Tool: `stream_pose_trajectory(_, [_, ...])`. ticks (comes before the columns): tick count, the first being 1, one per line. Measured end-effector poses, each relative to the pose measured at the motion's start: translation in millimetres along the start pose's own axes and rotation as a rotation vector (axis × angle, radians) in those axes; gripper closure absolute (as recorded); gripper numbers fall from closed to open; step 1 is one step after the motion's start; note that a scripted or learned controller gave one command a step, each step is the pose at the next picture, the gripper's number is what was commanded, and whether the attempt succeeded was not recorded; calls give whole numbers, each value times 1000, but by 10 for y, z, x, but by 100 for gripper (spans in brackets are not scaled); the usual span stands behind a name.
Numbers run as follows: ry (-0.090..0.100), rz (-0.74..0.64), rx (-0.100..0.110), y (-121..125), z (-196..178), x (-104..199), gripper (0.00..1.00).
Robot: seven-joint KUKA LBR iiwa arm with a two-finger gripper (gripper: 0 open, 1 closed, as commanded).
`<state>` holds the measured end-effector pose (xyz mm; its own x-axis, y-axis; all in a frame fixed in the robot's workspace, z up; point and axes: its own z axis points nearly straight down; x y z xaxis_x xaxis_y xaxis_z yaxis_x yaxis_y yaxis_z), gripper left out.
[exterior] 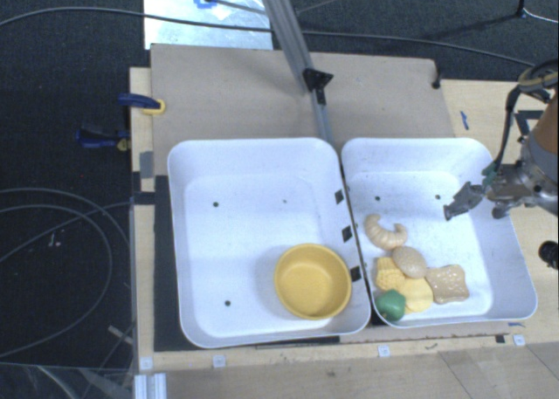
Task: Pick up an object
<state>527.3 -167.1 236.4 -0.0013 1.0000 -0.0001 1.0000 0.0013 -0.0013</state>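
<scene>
OK, gripper sits over the right bin, near its right wall and well up from the pile. It carries nothing. Can't tell how far the tips are spread; they read as one dark wedge from this angle.

Candidates are all bunched in the near-left corner of that bin: a curled tan croissant-like piece, a beige oval lump just below it, a tan waffle-like piece, yellow pieces and a small green object. Most are touching or overlapping. The yellow bowl sits alone in the left bin.

Risks as I see them:
- Clutter: a descent into the pile likely lands on two items, so one squirts out or both slip.
- Green object hugs the corner, so a finger could hit the bin wall.
- The rounded lump may roll out of a pinch.
- The bowl needs a rim grasp; a centred descent closes on air.
</scene>
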Motion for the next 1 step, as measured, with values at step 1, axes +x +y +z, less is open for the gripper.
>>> stream_pose_trajectory(1, [0,1,0,1,419,-15,0])
